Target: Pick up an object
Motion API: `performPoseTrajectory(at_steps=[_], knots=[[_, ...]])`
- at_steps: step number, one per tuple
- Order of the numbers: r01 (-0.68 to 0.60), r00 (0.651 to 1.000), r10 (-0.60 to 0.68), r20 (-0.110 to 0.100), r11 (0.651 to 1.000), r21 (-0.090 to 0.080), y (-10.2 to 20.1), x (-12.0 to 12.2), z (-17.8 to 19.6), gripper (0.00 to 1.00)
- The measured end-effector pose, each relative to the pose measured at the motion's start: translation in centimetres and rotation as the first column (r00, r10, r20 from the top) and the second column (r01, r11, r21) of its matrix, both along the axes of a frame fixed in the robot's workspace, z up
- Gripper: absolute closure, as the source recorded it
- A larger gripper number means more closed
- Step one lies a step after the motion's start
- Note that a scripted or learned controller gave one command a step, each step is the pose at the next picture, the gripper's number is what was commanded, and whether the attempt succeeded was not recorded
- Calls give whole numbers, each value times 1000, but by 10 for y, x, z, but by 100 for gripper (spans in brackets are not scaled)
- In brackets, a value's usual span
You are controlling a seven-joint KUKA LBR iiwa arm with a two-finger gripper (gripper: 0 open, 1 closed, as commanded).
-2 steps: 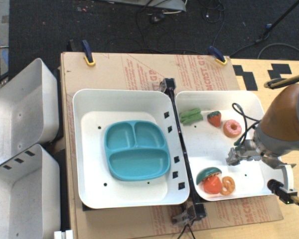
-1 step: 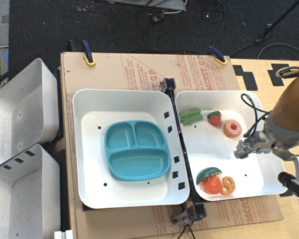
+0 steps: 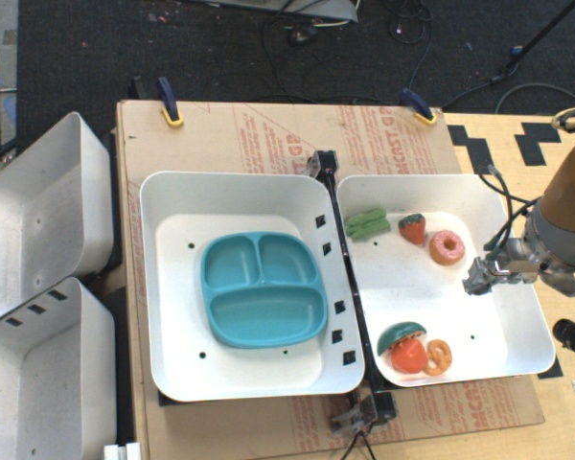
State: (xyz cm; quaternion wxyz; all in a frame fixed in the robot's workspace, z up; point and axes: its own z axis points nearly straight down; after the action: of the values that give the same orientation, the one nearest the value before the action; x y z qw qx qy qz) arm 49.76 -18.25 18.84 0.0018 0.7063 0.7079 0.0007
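The right bin (image 3: 489,338) holds a green toy vegetable (image 3: 366,223), a strawberry (image 3: 413,228) and a pink donut (image 3: 448,247) along its far side. A red and teal toy (image 3: 405,347) with an orange ring (image 3: 439,356) lies near its front edge. My gripper (image 3: 480,279) hangs over the right side of this bin, just below and right of the pink donut, apart from every toy. Nothing shows between its fingers. The arm comes in from the right edge.
The left bin (image 3: 168,286) bears a teal divided tray (image 3: 264,288). Two white tubs (image 3: 38,257) stand off the bench at the left. Blue and yellow clamps (image 3: 170,103) grip the bench's far edge. A black divider (image 3: 345,276) runs between the bins.
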Motion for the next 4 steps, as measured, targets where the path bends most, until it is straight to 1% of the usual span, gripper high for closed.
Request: performPoseTrajectory(at_steps=[1, 2, 3, 4], knots=[[-1, 1000, 1, 2, 1000, -1, 5, -7, 51, 100], [-6, 1000, 6, -2, 1000, 2, 58, 2, 52, 100], [-6, 1000, 6, -2, 1000, 2, 108, 29, 43, 100], [-6, 1000, 6, -2, 1000, 2, 159, 41, 51, 100]])
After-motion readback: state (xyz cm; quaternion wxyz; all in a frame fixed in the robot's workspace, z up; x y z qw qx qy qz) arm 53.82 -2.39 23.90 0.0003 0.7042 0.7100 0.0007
